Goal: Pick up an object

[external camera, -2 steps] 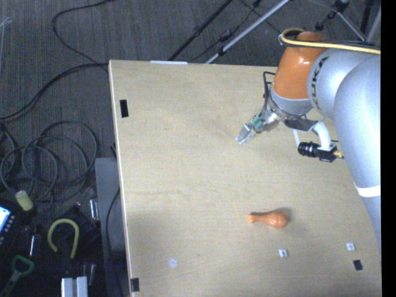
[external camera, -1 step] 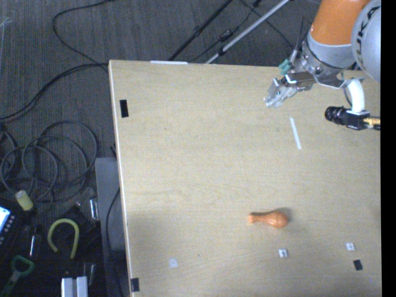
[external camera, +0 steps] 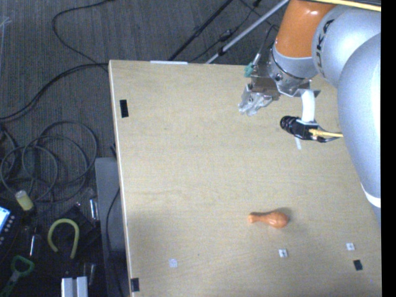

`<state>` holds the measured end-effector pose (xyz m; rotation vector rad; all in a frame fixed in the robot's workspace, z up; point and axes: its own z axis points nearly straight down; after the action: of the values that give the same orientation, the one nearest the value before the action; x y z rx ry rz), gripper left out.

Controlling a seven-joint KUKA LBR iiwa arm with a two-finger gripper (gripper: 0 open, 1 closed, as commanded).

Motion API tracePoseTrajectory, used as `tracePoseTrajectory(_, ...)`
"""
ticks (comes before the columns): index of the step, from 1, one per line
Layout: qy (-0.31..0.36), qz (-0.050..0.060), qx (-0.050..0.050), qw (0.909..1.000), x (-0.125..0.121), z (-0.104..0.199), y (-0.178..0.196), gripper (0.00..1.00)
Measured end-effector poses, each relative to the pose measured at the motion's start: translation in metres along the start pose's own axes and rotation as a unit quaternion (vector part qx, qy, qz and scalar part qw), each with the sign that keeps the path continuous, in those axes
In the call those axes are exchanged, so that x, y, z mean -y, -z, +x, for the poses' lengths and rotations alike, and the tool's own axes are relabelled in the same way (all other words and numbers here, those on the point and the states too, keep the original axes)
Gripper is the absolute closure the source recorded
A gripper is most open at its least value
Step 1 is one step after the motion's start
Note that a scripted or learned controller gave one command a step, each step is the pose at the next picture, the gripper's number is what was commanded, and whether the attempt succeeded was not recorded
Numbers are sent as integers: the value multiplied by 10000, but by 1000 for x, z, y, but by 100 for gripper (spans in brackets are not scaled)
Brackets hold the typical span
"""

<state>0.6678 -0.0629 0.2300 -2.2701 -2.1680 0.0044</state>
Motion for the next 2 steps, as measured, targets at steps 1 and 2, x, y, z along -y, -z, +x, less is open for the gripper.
tracePoseTrajectory(1, 920, -12, 11, 9958, 69, -49, 19, 100)
tracePoseTrajectory(2, 2074, -9, -5, 9783, 131, -114, -64, 100)
